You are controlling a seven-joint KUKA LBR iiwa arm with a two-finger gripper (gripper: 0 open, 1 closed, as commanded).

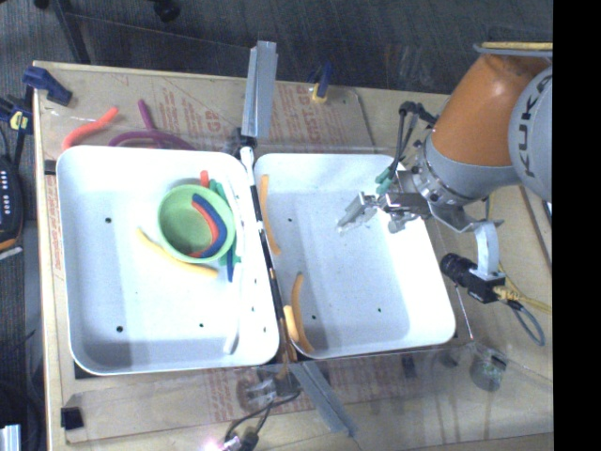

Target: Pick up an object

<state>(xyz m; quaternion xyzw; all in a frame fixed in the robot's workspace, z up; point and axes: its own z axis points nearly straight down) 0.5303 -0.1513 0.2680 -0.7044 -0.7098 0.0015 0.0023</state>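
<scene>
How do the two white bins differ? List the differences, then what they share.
The left bin holds a green bowl with curved blue and red pieces across it; the right bin holds thin orange strips along its left wall. The gripper hangs over the right bin, while nothing hangs over the left bin. Both are shallow, white, rounded at the corners and sit side by side on the bench.

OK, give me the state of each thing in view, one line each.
Two-finger gripper: over the right white bin, nothing visible between its fingers.
Green plastic bowl: upright in the left white bin, red and blue curved pieces inside.
Right white bin: orange curved pieces along its left wall.
</scene>
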